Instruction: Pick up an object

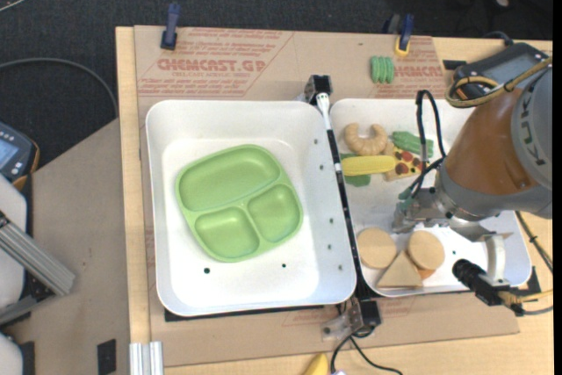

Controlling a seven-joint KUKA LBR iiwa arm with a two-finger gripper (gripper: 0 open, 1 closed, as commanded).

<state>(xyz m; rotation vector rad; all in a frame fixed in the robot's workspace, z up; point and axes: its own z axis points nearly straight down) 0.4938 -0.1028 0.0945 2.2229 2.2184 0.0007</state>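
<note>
Cardboard covers the worktop (263, 57) above dark carpet, a green divided plate (239, 202) fills the left bin (167, 189), and the tool's (411, 215) spread cannot be told.

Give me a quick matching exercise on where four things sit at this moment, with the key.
Things:
1. green divided plate
2. yellow banana
3. small green ridged piece
4. hand

Places:
A. on the bench board behind the right bin
B. in the left bin
C. over the right bin, beside two tan discs
D. in the right bin near the divider

Pairs: 1-B, 2-D, 3-A, 4-C
</note>
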